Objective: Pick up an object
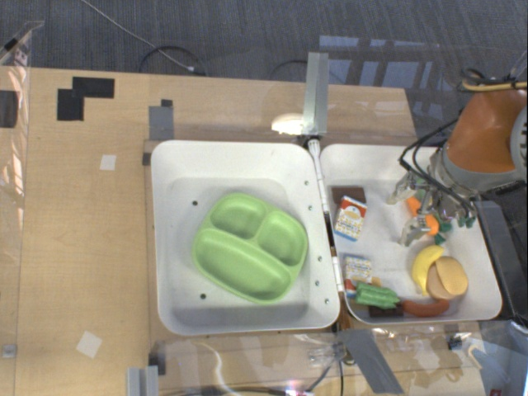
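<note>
My gripper (410, 214) hangs low over the right bin (371, 167), near its right side, below the orange band (487, 134) of the arm. Its two metal fingers (402, 193) stand open, apart from each other. A small orange object (418, 208) lies between them, and I cannot tell whether either finger touches it. Just below the gripper sit a yellow banana (423, 265) and a round brown piece (450, 278). A small white, red and blue carton (351, 219) lies to the gripper's left.
The right bin also holds a brown block (353, 195), a second small box (357, 267), a green item (376, 294) and a red-brown sausage shape (422, 308). A green divided plate (252, 246) lies in the left bin (177, 172). A metal post (316, 93) stands behind the bins.
</note>
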Robot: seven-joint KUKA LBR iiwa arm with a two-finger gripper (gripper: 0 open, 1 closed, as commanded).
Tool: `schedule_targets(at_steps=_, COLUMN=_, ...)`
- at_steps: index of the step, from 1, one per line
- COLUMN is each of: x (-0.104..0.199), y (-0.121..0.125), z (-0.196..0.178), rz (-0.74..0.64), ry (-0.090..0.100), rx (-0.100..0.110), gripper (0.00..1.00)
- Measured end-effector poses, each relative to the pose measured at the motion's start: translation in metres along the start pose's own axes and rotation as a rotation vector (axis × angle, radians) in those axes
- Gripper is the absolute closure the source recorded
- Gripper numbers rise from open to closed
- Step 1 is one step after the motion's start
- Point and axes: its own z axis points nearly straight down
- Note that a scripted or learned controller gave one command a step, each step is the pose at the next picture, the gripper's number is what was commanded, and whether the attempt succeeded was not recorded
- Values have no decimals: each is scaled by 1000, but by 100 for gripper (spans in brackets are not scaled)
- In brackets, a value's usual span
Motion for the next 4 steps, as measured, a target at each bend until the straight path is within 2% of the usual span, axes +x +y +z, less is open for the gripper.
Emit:
schedule_targets(at_steps=1, x=-5, y=2, z=-15, rz=-7, ry=-14, rx=2, gripper=100)
schedule_targets(at_steps=2, x=88, y=0, z=-4, rz=-2, ry=-3, rx=1, gripper=100)
schedule_targets(at_steps=3, x=89, y=1, z=-3, rz=-3, ry=-2, rx=1, gripper=0)
schedule_targets(at_steps=4, x=103, y=2, z=-3, rz=-140, ry=-8, rx=1, gripper=0)
